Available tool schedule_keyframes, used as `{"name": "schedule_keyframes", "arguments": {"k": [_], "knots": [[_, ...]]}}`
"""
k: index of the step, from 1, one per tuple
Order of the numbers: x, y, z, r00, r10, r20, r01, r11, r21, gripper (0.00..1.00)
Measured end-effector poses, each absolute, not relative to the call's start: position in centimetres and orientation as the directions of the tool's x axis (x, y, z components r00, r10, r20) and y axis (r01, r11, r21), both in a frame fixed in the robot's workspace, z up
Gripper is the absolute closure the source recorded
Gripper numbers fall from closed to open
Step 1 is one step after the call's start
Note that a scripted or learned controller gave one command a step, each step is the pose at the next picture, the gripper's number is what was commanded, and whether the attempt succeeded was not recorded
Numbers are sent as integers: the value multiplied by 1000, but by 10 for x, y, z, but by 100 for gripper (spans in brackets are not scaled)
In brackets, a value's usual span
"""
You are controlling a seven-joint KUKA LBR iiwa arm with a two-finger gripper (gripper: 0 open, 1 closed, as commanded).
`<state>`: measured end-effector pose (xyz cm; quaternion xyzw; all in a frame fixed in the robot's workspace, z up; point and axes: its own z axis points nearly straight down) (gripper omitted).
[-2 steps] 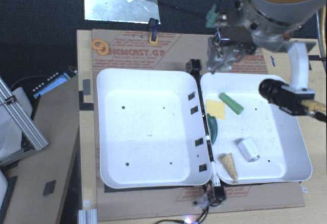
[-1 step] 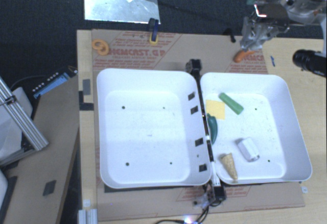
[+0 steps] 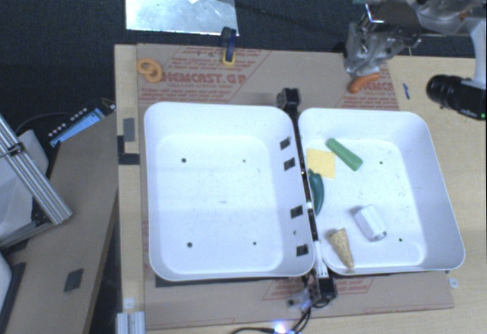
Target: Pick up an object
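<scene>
Now, from left to right in the right bin (image 3: 426,131): teal pepper (image 3: 316,192), yellow block (image 3: 321,163), cone (image 3: 342,246), green stick (image 3: 344,154) lying diagonally, white cylinder (image 3: 370,222). My pincer (image 3: 364,58) hangs beyond the bin's far rim, above an orange piece (image 3: 364,83); whether it is open, I cannot tell.

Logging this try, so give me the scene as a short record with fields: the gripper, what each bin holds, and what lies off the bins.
gripper: above the board behind the right bin, fingers unclear
right bin: green stick, yellow square, dark green piece, white cylinder, tan cone
left bin: no objects seen
off bins: orange piece under gripper, ring far left
</scene>
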<state>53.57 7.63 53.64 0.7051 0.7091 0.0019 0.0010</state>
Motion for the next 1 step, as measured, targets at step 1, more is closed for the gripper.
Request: {"name": "schedule_keyframes", "arguments": {"k": [1], "knots": [[484,178,535,-17,1000,4,1000,17,2,100]]}}
